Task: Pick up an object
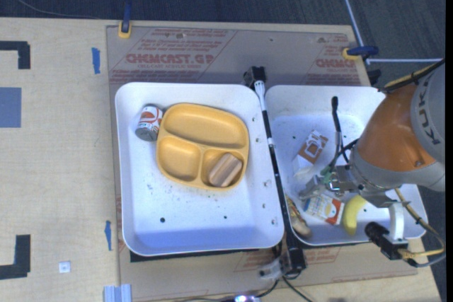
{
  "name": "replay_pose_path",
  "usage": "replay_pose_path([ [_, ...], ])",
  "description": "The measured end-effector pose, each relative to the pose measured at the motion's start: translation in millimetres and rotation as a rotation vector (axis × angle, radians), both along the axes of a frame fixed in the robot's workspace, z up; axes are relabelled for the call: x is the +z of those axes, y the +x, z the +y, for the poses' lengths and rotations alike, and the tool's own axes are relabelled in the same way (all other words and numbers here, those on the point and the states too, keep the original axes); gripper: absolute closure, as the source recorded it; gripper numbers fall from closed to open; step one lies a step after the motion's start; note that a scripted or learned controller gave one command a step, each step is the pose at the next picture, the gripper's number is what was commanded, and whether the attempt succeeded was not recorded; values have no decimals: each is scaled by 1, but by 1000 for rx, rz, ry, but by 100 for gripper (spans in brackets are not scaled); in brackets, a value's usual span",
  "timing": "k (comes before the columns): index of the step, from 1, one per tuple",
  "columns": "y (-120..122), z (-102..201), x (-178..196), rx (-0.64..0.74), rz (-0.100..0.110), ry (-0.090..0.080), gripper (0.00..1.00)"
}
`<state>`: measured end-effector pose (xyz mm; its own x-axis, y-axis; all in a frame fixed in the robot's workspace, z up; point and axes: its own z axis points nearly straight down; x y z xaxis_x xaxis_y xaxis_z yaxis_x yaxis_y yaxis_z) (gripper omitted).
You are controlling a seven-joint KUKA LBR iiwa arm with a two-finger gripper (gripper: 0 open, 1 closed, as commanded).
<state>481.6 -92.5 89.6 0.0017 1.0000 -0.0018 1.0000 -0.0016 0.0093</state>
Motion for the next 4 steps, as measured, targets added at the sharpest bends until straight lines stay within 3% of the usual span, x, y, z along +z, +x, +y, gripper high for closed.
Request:
replay_pose_path([
  [1, 3, -7, 11, -6, -13, -15, 100],
  [2, 3, -6, 11, -6, -13, -15, 0],
  [3, 0, -2, 0, -1, 0, -2, 0],
  [4, 0, -2, 0, -2, 0, -3, 0],
])
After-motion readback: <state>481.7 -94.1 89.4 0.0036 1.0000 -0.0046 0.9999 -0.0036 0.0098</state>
